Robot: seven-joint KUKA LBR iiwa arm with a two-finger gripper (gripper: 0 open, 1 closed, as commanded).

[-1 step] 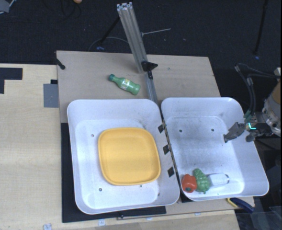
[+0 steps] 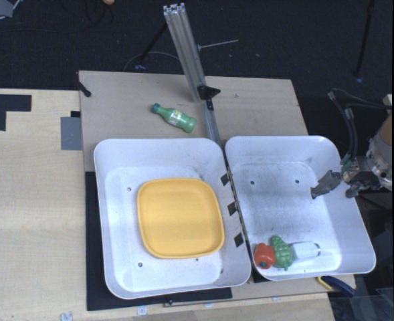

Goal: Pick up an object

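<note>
The worktop is seen carrying two white bins. The left bin is occupied by a yellow square plate. A green bottle is laid on its side behind that bin. In the right bin, a red-and-green toy vegetable and a white object are found at the near edge. The end effector is held above the right rim, its fingers spread, nothing gripped.

no text, number, brand or sign can be read anywhere in the camera view. the green bottle lying on the bench behind the bins carries a pale label band, but it is too small and blurred to make out any lettering.
</note>
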